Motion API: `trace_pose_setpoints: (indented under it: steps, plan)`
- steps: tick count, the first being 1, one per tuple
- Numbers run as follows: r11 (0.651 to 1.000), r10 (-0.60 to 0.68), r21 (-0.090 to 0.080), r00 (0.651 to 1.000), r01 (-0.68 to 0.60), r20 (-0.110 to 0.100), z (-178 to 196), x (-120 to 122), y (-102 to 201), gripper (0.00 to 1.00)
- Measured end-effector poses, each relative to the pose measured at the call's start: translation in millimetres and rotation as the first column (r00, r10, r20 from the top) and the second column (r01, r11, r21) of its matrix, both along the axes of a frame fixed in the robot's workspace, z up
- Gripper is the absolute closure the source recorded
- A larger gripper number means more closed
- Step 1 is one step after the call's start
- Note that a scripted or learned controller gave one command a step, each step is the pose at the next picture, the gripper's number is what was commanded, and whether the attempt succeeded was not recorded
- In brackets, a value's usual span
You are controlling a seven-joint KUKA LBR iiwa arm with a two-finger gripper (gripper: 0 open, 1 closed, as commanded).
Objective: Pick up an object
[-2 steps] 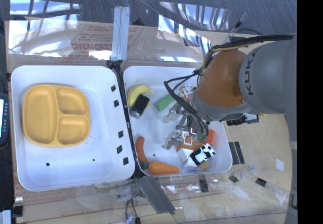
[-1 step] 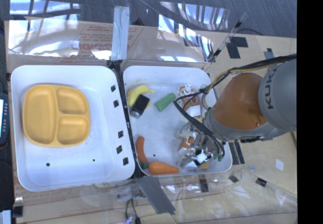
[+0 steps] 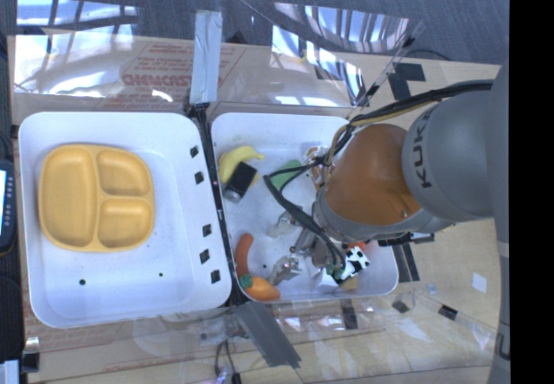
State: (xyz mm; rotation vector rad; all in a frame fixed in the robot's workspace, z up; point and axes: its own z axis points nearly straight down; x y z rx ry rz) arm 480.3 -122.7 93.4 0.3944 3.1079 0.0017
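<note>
Here the hand (image 3: 290, 265) hangs low in the right bin (image 3: 260, 127), its opening impossible to judge, just right of the carrot (image 3: 248, 274), a small toy that looks light, stiff and smooth, likely best pinched across its narrow middle, as its rounded ends could slip.

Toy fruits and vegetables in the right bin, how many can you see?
2: a banana near the bin's upper left, beside a small black block, and a carrot at its lower left corner. The arm covers much of the bin, so more may be hidden.
</note>
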Motion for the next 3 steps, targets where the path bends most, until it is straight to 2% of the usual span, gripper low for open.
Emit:
trace_pose_setpoints:
  steps: [1, 2, 3]
  plan:
    - [0.99, 0.138, 0.001, 0.99, -0.138, -0.008, -1, 73, 32, 0.0]
    - [0.928, 0.372, -0.011, 0.928, -0.372, 0.012, 6, 10, -9, 0.0]
    - [0.967, 0.255, 0.001, 0.967, -0.255, -0.007, -1, 95, 16, 0.0]
